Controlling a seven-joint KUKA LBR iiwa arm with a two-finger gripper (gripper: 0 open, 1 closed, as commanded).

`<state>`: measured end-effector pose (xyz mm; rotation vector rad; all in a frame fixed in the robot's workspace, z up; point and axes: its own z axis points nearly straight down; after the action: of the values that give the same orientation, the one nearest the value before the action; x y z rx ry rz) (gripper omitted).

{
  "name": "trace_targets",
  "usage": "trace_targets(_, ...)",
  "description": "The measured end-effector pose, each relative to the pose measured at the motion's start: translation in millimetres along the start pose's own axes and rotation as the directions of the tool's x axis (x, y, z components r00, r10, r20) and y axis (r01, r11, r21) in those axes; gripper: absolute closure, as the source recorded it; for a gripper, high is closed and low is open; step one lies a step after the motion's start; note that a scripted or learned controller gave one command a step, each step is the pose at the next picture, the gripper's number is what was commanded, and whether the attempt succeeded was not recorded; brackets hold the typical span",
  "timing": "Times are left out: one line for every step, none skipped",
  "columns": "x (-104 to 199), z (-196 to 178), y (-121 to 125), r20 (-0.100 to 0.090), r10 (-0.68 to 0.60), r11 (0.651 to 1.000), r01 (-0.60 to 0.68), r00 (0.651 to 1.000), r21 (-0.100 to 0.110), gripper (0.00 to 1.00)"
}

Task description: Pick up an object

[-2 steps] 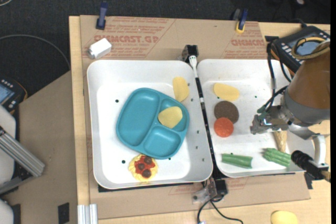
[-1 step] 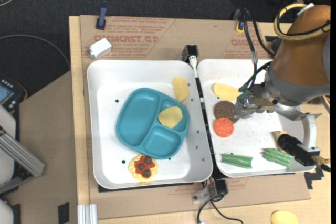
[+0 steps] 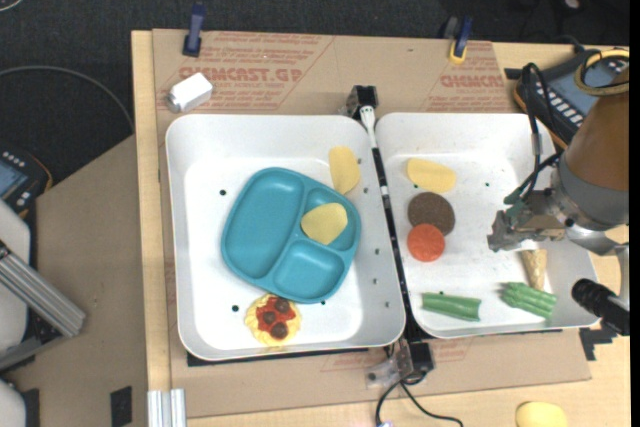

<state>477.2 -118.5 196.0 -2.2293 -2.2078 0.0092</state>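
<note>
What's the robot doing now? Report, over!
Gripper low over right bin, grip unclear. Tan cone piece just beside it. Green beans close by.

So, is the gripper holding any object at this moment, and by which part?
It cannot be told. The gripper sits low in the right bin, just above a tan cone-shaped piece, but no object is visibly between its fingers.

Cardboard sheet [image 3: 300, 65] under bins: red printed lettering, seen upside down and mirrored. Left block reads roughly "UHMCAST.G B", only partly legible. Smaller red lines above and below it too small to read. Second red block at right [image 3: 470, 75], same print, blurred, not readable. No other legible labels, brands or numbers.
</note>
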Motion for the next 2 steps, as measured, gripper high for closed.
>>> trace_targets(5.2,-13.7,2.3,0.0,-0.01,1.0,0.01,1.0,-0.008,1.0)
trace_targets(34.8,-47.4,2.4,-0.001,-0.014,1.0,0.014,1.0,-0.012,1.0)
